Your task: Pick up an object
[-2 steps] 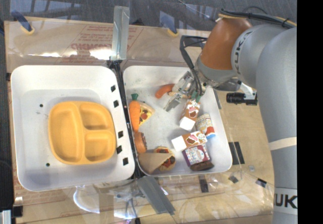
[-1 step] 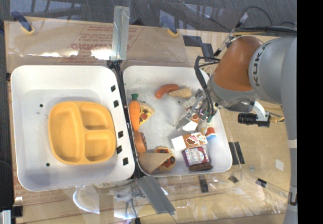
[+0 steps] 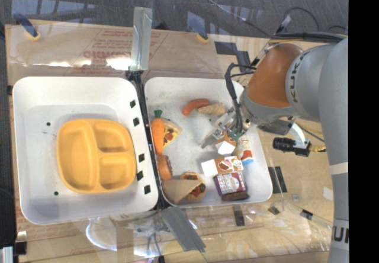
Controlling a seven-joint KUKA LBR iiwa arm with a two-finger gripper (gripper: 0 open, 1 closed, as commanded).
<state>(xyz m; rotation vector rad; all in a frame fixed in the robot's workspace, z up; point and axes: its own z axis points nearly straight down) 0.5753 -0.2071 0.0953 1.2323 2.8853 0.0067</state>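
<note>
Below the orange band, the gripper (image 3: 220, 135) hangs over the right bin (image 3: 177, 87), its metal fingers (image 3: 208, 139) pointing toward the bin floor. You cannot tell from this slanted view whether they stand wide or narrow, and nothing shows between them, so treat the gripper as carrying nothing.

Candidate objects lie close around it. Just beyond the gripper, toward the bin's far wall, you see a sausage (image 3: 195, 105) with a pale bread piece (image 3: 211, 109) touching its end. On the side toward the left bin (image 3: 35, 87), a carrot (image 3: 157, 134) lies along the divider with a pizza slice (image 3: 170, 133) against it. On the near side, a white card (image 3: 208, 167), a purple packet (image 3: 230, 184) and a taco (image 3: 187, 188) crowd the near wall. A small bottle (image 3: 244, 152) lies almost under the wrist.

The left bin holds a yellow tray (image 3: 95, 154), well apart from the gripper; judge it as the drop side, not the pick side.

Expect the crowding to matter: objects that touch may shift together, so an isolated target suits the fingers best.
</note>
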